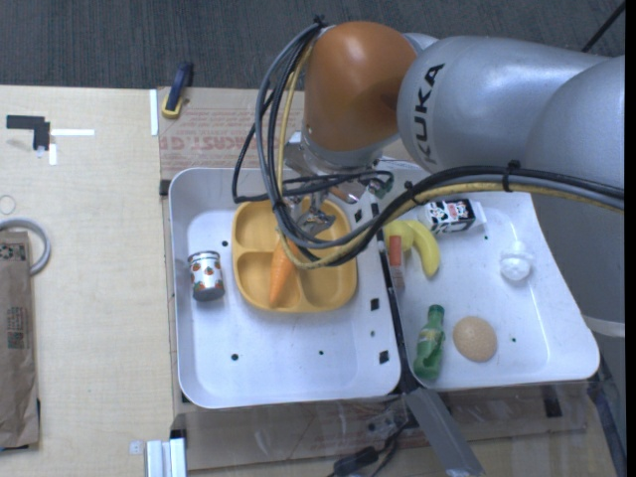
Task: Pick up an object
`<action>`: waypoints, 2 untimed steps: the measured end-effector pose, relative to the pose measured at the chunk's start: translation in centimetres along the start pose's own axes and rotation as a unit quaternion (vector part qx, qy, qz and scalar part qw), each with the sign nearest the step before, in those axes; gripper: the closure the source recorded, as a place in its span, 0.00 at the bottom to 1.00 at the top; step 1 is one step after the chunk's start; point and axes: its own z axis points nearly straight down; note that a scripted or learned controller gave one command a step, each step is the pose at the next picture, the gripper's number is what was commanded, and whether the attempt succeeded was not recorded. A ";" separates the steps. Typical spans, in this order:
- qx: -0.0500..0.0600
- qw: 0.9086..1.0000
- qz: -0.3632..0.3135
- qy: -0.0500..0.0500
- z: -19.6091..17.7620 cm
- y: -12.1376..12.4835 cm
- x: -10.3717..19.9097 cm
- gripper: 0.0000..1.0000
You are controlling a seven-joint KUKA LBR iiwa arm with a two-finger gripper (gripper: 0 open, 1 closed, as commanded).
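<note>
A yellow divided plate (253, 237) lies in the left bin (278, 366) with an orange carrot (279, 276) in one of its compartments. My gripper (316, 217) hangs over the plate's upper right part, just above the carrot's far end, largely hidden by the wrist and cables. A small silver can (206, 274) stands left of the plate. In the right bin (537, 346) lie a yellow banana (421, 246), a green bottle (430, 341), a tan egg-shaped ball (475, 338), a black-and-white carton (452, 214) and a clear lid (515, 265).
A red marker-like stick (396, 256) rests along the divider between the bins. The arm's grey body covers the upper right of the scene. On the bench to the left sit a brown paper bag (15, 346) and a yellow-blue tool (179, 87).
</note>
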 end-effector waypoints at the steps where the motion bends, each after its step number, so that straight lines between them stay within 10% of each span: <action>1: 0.001 0.972 0.236 0.000 -3.5 4.5 -6.2 1.00; 2: 0.001 1.000 0.018 0.000 -6.2 -3.5 4.6 1.00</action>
